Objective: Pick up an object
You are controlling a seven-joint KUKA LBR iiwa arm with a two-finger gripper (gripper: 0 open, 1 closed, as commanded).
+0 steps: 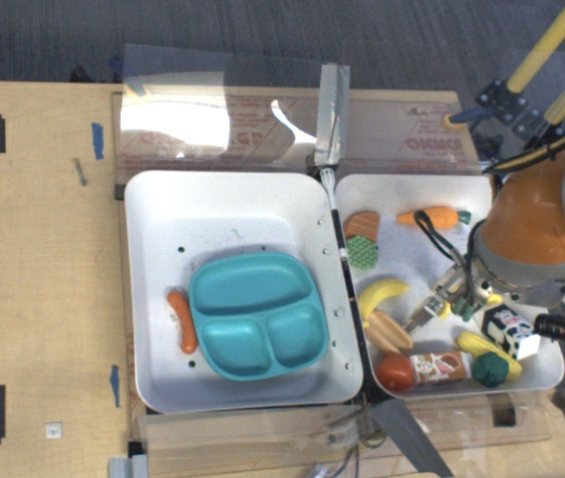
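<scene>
Tomato (396, 371) and ketchup bottle (439, 367) crowd the right bin's (551, 378) near wall; we see the gripper (431, 307) low beside banana (382, 295) and bread roll (388, 332), fingers (419, 317) seemingly parted, empty; we judge clutter could deflect the grasp

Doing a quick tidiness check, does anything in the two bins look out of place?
One thing: a hot dog lies loose on the left bin floor beside the teal divided plate, apart from the other toy foods.

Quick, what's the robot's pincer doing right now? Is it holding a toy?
Pincer: cannot be told; low in the right bin among toy food, near the banana.
</scene>
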